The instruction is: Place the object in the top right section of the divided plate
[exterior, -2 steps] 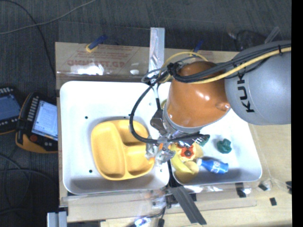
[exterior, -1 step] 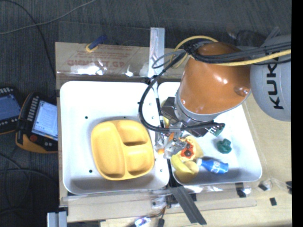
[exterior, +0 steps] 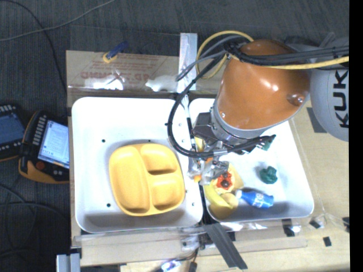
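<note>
The object I am after is not settled by the task, but my gripper (exterior: 209, 166) hangs over a yellow, banana-like toy (exterior: 222, 197) in the right bin (exterior: 300, 169), at that bin's near left corner. A small red and orange piece (exterior: 225, 179) sits on top of the toy. A blue bottle (exterior: 256, 199) lies touching the toy's right side, and a teal toy (exterior: 269, 174) rests a little farther right, apart from both.

To do this step well, I judge I should come straight down on the yellow toy's free left side, away from the bottle, so my fingers close on one thing alone. The bin wall is just beside it, which leaves little room, so a centred, careful descent matters. Once lifted, the toy must cross the divider to the left bin (exterior: 91, 152).

There the yellow plate (exterior: 148, 177) lies flat, near the bin's centre. It has one long section on its left and two smaller ones on its right. The far right section (exterior: 160, 159) is my target and looks bare.

My gripper sits low over the right bin's left edge, under my orange band (exterior: 258, 89) and a tangle of black cable (exterior: 178, 135). I cannot tell how wide it stands, nor whether it touches or holds anything.
</note>
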